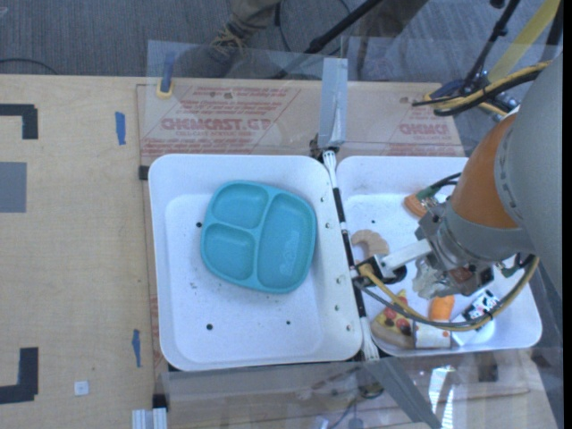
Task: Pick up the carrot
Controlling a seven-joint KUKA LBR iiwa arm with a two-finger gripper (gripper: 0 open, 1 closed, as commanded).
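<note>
Two bins: two white bins sit side by side on the bench – the left bin (179, 329) and the right bin (375, 181).
Landmark: everything below is placed from the blue plate (259, 236).
Blue plate: it lies in the left bin, a bit toward the far side. It has three sections.
Arm: the grey arm (536, 150) comes in from the right of the blue plate. Its orange band (478, 186) sits over the right bin.
Gripper: the gripper (435, 280) hangs low in the right bin, well to the right of the blue plate. The arm's wrist hides its tips, so I cannot tell if the jaws are apart or squeezed, or if they have anything.
Carrot: the carrot (441, 308) is a small orange piece in the right bin, far right of the blue plate and nearer the front edge. It lies just below the gripper – whether they touch, I cannot tell.
Other toys: a tan curved piece (368, 240) lies just right of the blue plate, past the wall between the bins. A pizza slice (393, 326) lies in the right bin's front corner. Another orange thing (415, 206) peeks out beside the orange band.
Cables: black and yellow cables (465, 324) loop near the carrot.
</note>
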